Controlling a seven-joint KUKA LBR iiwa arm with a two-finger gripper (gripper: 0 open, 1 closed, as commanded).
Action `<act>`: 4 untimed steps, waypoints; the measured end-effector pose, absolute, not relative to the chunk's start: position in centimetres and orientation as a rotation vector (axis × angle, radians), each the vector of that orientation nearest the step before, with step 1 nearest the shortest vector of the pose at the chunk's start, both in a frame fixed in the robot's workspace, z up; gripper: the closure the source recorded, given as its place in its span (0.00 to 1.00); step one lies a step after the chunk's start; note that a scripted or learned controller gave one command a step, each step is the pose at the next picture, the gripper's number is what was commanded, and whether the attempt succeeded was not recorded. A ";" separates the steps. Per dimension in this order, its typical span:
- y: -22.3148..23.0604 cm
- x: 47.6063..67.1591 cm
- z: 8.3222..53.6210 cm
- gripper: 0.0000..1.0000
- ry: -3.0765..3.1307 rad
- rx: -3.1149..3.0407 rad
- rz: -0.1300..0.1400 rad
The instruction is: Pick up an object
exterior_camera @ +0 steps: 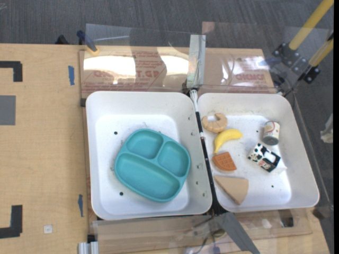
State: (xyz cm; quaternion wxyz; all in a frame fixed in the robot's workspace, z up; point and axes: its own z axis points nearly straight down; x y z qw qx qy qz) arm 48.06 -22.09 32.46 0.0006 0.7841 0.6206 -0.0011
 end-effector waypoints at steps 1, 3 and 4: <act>-21.6 48.0 35.2 1.00 1.737 2.617 -0.004; -21.7 48.0 34.6 1.00 1.070 2.953 -0.005; -21.9 48.0 33.5 1.00 0.548 3.094 -0.008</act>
